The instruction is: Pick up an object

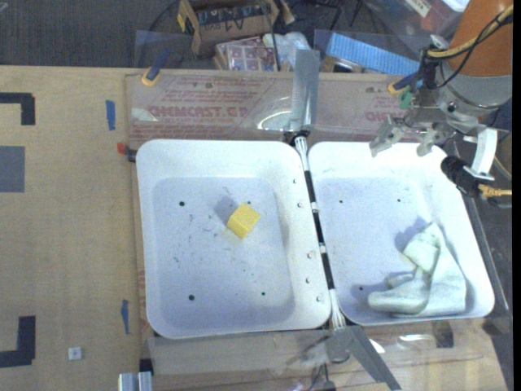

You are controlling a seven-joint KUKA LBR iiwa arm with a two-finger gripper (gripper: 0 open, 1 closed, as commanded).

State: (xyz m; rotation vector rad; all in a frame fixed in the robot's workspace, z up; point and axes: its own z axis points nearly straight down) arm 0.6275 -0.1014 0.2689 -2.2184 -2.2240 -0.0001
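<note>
Bins sit side by side on my bench, and I will use the right bin (358, 182) as my marker. The left bin (163, 177) touches its left wall. My arm (488, 31), grey with an orange band, hangs over the right bin's far right corner, bent down from the upper right. A soft white cloth (419, 287) lies crumpled in the right bin's near right corner, stretched along the near wall. A small yellow block (243, 220) rests well left of the right bin, in the middle of the left bin. The gripper (404, 139) hovers above the right bin's far edge with its two fingers spread apart and nothing between them. I think the cloth is the closer pick: it lies straight toward me from the gripper.
</note>
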